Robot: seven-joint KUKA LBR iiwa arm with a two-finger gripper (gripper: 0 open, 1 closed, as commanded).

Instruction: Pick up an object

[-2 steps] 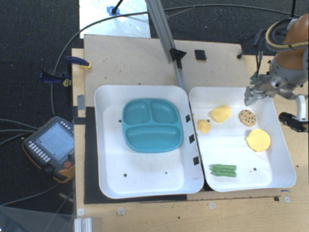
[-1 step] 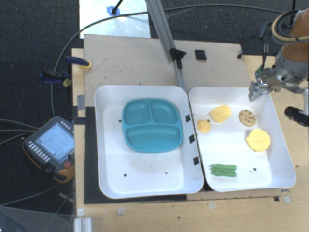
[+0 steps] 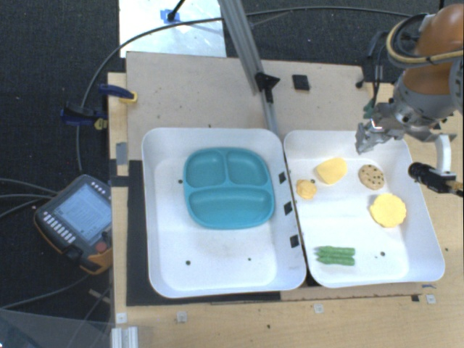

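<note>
two white bins on my feed, side by side on the bench (image 3: pixel 203 93). arm (image 3: pixel 428 56) comes in from the right edge, orange band up top, grey wrist angled down and left toward the far rim of the right bin (image 3: pixel 420 267). gripper (image 3: pixel 365 142) hangs over that bin's far part, just beside the cookie (image 3: pixel 371 176) and a bit up from it. i can't tell from here how the gripper is set, too small and dark against the wrist. nothing visibly in it, and i can't tell if it touches the bin floor.

five items in the right bin, all lying flat and apart from each other:
- cookie: round, tan, dark chips, nearest the gripper
- yellow wedge (image 3: pixel 331 171): left of the cookie
- small yellow piece (image 3: pixel 307 189): near the bin's left wall, just below-left of the wedge
- yellow disc (image 3: pixel 388 210): toward the right side, below the cookie
- green beans (image 3: pixel 335 255): small bundle near the front of the bin, well apart from the rest

left bin (image 3: pixel 163 267) has a blue plate (image 3: pixel 228 188) with three compartments, sitting mid-bin toward the far side.

pendant (image 3: pixel 76 220) sits off the bench on the left, screen lit. blue clamp (image 3: pixel 101 104) on the bench's left edge.
</note>
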